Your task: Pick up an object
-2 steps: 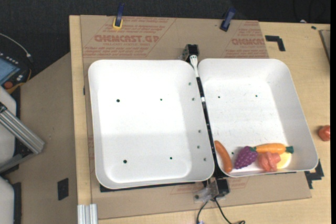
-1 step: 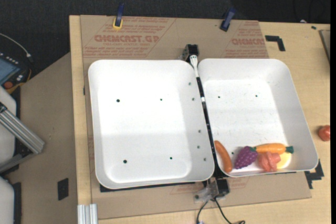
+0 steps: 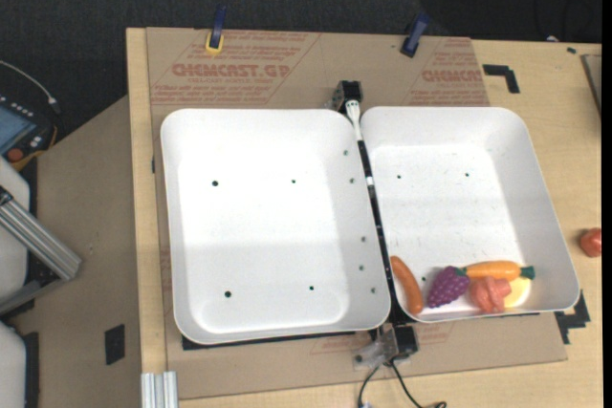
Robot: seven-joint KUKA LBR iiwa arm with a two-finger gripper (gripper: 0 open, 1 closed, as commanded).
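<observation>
Firstly, gripper: whether it is apart or together cannot be told
Candidate objects: a small heap of plastic toy foods in the near right corner of the right bin
Orange-red sausage-shaped toy (image 3: 406, 286): long and glossy, lying at a slant against the bin's left wall, at the left end of the heap
Purple plastic grape bunch (image 3: 447, 287): knobbly, just right of the sausage shape, close to it
Orange toy carrot with a green tip (image 3: 497, 270): lying nearly level along the back of the heap, green end to the right
Red toy piece (image 3: 488, 294): just below the carrot, touching it; shape unclear
Pale yellow toy piece (image 3: 517, 293): right of the red piece, by the bin's near wall
Right shallow white bin (image 3: 535, 167): holds the heap
Left shallow white bin (image 3: 191, 205): set alongside, edges meeting at a black strip
Small red-orange object (image 3: 591, 242): on the bench outside the right bin, near the frame's right edge
Brown cardboard sheet with red lettering (image 3: 287, 62): under both bins
Blue clamps (image 3: 415, 33): at the sheet's far edge
</observation>
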